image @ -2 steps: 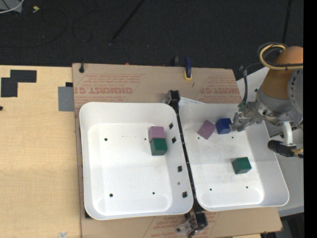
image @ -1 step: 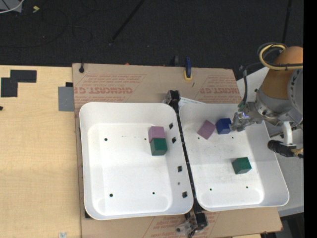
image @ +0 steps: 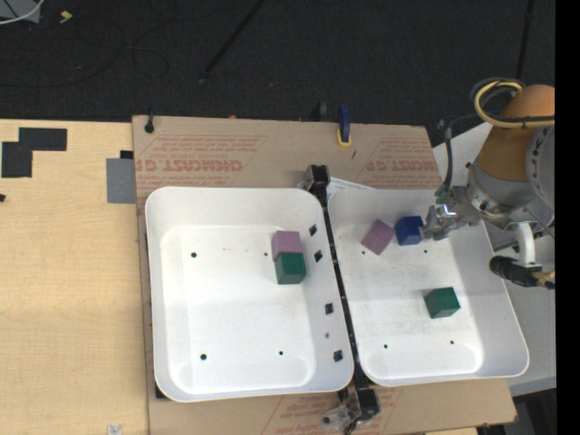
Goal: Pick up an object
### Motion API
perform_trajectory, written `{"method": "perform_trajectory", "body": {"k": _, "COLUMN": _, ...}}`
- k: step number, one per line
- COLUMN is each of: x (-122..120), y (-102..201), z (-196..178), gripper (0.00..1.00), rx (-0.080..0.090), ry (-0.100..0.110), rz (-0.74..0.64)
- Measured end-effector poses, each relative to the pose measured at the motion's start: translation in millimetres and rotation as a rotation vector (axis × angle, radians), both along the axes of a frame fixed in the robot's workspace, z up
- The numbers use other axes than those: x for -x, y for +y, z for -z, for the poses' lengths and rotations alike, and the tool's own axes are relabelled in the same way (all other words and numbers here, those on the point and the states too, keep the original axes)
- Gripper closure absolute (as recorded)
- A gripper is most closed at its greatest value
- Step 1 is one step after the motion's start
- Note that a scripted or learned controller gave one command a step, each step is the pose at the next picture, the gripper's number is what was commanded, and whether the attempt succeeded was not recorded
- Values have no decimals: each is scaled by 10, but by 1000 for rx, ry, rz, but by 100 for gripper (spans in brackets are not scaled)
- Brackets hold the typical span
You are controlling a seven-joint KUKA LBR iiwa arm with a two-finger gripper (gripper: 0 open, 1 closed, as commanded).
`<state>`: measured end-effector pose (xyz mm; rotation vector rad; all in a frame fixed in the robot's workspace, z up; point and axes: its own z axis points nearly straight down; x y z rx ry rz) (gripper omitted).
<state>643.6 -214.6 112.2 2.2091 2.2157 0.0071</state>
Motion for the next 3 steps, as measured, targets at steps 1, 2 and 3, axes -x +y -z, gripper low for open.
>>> {"method": "perform_trajectory", "body": {"k": 1, "x": 0, "y": 1, "z": 2, "gripper": 100, "rx": 0, "ry": 0, "rz": -1}}
{"method": "perform_trajectory", "body": {"k": 2, "x": -1, "y": 2, "z": 2, "gripper": 100, "rx": 0, "ry": 0, "rz": -1}}
{"method": "perform_trajectory", "body": {"k": 3, "x": 292, "y": 28, "z": 105, "gripper": 100, "rx": -5, "ry": 10, "rz": 1}}
